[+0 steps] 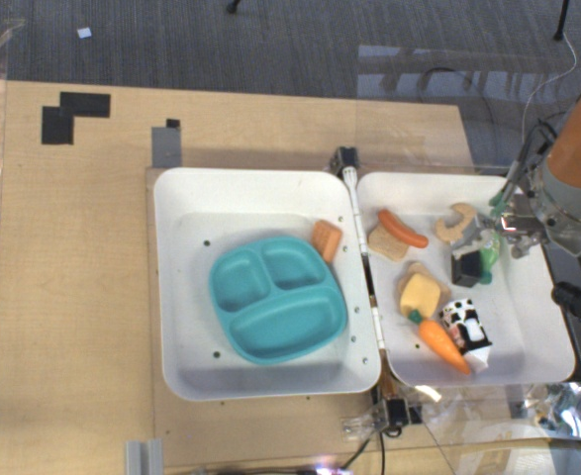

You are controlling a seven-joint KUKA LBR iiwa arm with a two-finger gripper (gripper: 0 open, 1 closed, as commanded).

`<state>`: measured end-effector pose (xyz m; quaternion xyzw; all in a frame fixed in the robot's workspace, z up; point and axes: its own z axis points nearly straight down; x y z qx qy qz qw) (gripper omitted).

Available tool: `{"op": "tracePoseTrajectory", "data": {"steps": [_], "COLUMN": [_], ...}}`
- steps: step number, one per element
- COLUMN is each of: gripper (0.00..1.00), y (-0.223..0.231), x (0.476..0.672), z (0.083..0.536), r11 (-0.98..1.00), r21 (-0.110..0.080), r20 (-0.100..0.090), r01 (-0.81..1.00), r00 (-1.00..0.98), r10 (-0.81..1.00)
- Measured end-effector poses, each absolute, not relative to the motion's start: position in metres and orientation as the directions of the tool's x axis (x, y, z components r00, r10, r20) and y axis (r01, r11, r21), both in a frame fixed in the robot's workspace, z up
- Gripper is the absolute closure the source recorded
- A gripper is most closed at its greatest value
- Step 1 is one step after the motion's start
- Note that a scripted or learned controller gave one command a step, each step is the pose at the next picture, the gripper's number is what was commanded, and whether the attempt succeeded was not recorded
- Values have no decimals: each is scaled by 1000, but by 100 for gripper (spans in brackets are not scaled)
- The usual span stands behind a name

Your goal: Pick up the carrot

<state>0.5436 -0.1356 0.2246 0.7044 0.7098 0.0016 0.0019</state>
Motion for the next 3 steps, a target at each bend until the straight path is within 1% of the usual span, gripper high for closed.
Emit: {"op": "tracePoseTrajectory", "data": {"steps": [1, 2, 3], "gripper": [0, 100, 100], "y": [-82, -80, -16], "x": [509, 513, 490], "z": [89, 101, 201], "r11": [-82, -79, -231], "r21": [15, 23, 9], "r20": [1, 3, 6], "r01": [996, 997, 973], "r00": [82, 79, 230], "r10": [997, 997, 973]}}
